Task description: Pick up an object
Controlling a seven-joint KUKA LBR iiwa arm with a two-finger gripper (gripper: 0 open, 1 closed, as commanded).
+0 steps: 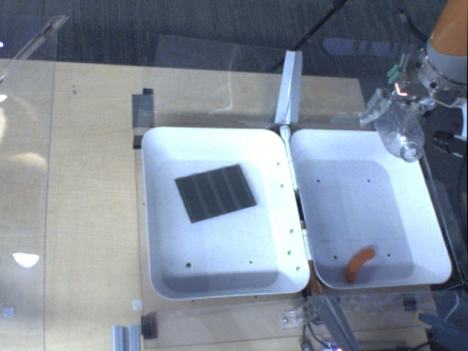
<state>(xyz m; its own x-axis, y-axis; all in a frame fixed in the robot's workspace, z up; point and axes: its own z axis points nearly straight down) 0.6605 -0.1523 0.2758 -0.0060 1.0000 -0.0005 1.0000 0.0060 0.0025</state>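
Over the right bin's far right corner, the grey arm's two-finger gripper (404, 134) is hanging with something clear and glassy-looking around its tip; blurred, so I cannot tell how the jaws are standing, or whether anything is sitting between them. Nothing is visibly being held.

Candidates for the pick:
- small orange sausage-shaped piece (359, 263), lying flat near the near edge of the right shallow white bin (431, 218), slightly curved, well apart from the gripper.
- dark grey ribbed rectangular pad (216, 193), lying flat and skewed in the left shallow white bin (157, 218), toward its far left part.

Judging by looks, the orange piece is reading as light, probably soft or rubbery, rounded so likely to roll or squirt out sideways. Best hold: across its narrow middle, jaws square to its long axis. The pad is looking thin and flat; edges hard to get under, poor target.
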